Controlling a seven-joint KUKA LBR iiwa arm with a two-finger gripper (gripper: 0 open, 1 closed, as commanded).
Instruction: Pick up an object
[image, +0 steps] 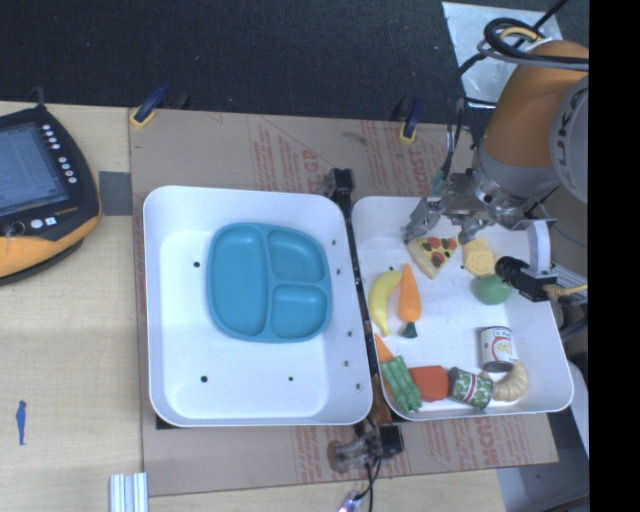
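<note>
Counter (80, 340): light wood, brown cardboard sheet under both bins, teach pendant (35, 195) at far left.
Arm (535, 110) enters from right, orange band up top, wrist over the far end of the right bin.
Left bin (170, 390): blue divided plate (268, 282), roughly centred.
Right bin (555, 345), toys: banana (383, 300) next to carrot (410, 292) on the left side; green pepper (400, 383), red block (429, 382) and a small bottle (470, 389) along the near edge; can (497, 347) upright with a croissant (511, 383) just near of it; green ball (491, 290) and yellow cheese wedge (478, 258) at right.
Claw (440, 222): fingers spread apart, sitting right over the pizza slice (435, 254) at the far end. Slice lies flat in the bin, not clamped.
</note>
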